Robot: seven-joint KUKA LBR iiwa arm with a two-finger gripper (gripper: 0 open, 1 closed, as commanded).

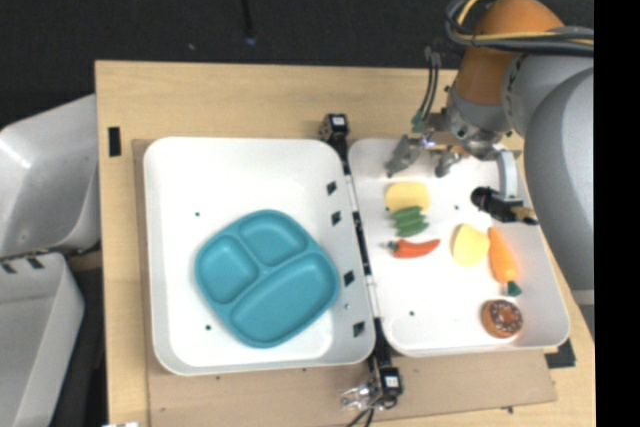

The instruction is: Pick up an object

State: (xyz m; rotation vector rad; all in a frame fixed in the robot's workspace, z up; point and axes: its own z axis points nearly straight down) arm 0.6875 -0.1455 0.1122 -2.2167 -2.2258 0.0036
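At the near edge of the desk [120, 105], the right bin [440, 315] has a round brown doughnut [501, 317] with pale specks in its near right corner. Just beyond it an orange carrot [503, 257] with a green tip lies lengthwise, touching or almost touching a pale yellow rounded piece [469, 245] on its left. A red chilli [415, 248] lies crosswise beside that. Behind the chilli sit a small green pod [408, 218] and, touching its far side, a squat, smooth yellow block [407, 194], the object closest to the arm. The left bin [170, 175] alongside holds only a teal divided plate [265, 277] with three compartments, turned at an angle. Farther back, over the far rim of the right bin, the gripper [424, 159] hangs just beyond the yellow block. Its fingers [400, 155] are spread well apart with nothing between them, and I can't see them touching any of the food. The orange band of the arm rises behind.
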